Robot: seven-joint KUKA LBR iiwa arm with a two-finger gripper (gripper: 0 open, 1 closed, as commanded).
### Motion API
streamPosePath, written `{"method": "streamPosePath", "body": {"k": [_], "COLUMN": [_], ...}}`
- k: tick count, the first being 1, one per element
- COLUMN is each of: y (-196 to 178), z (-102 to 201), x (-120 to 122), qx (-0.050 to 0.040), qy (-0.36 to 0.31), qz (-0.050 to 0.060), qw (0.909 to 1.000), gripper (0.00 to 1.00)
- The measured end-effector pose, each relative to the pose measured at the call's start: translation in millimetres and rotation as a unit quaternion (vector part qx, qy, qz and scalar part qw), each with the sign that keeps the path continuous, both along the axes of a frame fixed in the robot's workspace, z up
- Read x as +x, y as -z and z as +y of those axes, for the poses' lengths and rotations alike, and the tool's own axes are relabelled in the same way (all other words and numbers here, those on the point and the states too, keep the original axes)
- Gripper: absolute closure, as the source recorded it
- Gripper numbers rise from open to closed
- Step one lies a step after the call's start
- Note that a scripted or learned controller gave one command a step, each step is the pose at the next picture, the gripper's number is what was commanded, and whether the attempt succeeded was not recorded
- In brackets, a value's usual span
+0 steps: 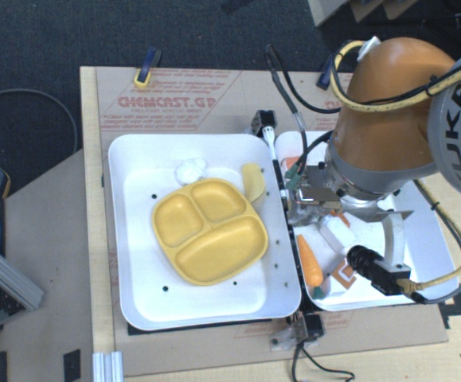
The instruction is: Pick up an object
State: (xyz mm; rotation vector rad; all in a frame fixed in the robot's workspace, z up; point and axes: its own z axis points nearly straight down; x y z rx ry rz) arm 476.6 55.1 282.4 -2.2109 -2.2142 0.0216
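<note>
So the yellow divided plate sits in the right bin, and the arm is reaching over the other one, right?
Not quite. In the camera view the yellow divided plate lies in the left bin, not the right one. The arm reaches over the other bin, the right bin, where a carrot lies.

The bulky grey arm with its orange band (389,118) hides most of the right shallow white bin (429,237), covers the gripper's fingers, and overlaps a small orange-and-white object (343,274) near that bin's front edge.
</note>
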Motion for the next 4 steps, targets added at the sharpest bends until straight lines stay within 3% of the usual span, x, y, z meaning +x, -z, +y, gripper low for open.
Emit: {"method": "streamPosePath", "body": {"k": [1, 2, 4], "y": [-203.3, -126.6, -151.9], "z": [-31.2, 76.0, 70.7], "x": [3.8, 1.4, 3.6], "qx": [0.0012, 0.0005, 0.0009], "qy": [0.001, -0.005, -0.001], "qz": [-0.02, -0.005, -0.012], "qw": [0.9998, 1.0, 0.9999], "gripper": [1.0, 1.0, 1.0]}}
